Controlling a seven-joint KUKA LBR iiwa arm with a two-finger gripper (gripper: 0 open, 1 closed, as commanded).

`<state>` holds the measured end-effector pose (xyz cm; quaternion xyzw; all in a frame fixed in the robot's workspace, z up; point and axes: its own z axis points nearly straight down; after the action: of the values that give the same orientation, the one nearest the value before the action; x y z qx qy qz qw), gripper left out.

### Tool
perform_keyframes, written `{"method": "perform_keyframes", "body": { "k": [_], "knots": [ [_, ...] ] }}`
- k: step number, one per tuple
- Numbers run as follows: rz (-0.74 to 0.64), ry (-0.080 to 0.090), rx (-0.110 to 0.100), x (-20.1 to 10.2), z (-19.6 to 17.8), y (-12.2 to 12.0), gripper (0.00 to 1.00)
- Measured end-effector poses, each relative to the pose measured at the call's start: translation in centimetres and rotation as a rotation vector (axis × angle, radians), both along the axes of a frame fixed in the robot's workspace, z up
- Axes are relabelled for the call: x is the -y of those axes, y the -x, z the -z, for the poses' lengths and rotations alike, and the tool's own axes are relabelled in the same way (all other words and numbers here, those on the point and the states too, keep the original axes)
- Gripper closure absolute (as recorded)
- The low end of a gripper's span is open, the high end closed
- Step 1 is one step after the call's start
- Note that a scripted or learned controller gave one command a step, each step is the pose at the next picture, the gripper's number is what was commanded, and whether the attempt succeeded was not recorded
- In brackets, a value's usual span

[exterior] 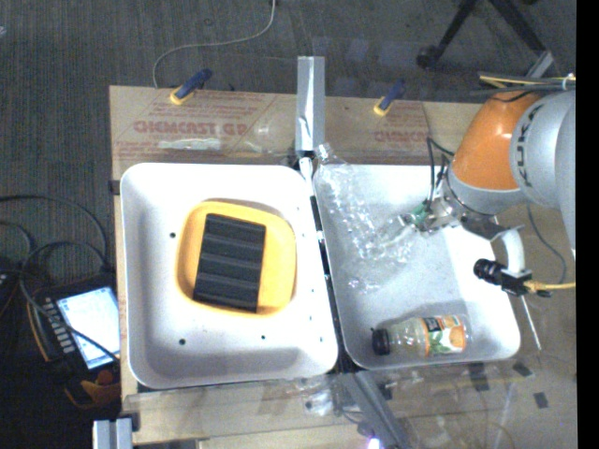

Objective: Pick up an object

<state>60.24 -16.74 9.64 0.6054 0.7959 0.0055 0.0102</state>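
Bottle [420,336] lying in right bin [487,344], end effector [423,215] well apart

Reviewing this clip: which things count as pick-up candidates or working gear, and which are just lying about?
Belongs to the job:
bottle, lying in the right bin
crumpled clear plastic, same bin
yellow tray with black ridged block, in the left bin
end effector

Lying about:
two clamps on the board
tablet on the floor
chair base
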Motion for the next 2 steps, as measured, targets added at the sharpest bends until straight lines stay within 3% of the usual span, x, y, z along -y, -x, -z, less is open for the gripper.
{"method": "perform_keyframes", "body": {
  "k": [1,2],
  "knots": [
    [-0.013,-0.002,-0.021,-4.1,-2.9,-6.7,0.0],
    [0.026,-0.002,-0.025,-1.3,-1.9,-1.2,0.0]
  ]
}}
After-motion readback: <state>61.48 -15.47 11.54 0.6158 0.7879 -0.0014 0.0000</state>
